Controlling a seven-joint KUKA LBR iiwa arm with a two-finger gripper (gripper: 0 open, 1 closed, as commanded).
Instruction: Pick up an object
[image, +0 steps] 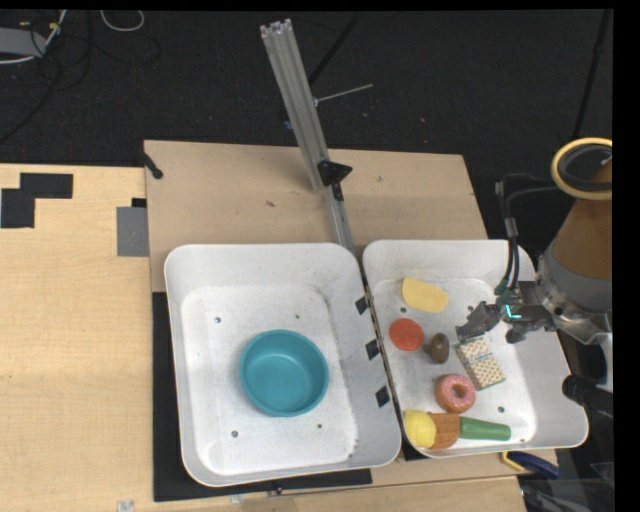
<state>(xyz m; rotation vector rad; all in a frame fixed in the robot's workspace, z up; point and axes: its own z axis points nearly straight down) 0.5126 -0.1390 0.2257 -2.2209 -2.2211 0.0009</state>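
The arm (585, 235) comes in from the right side and bends down at the wrist. Its gripper (482, 322) points to the left, low, slightly tilted.

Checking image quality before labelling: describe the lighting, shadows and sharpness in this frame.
Camera view: even overhead light, the floor beyond the bench dark; the teal bowl casts a soft shadow in the left bin; slight softness overall, the gripper and small items in the right bin lacking fine detail.
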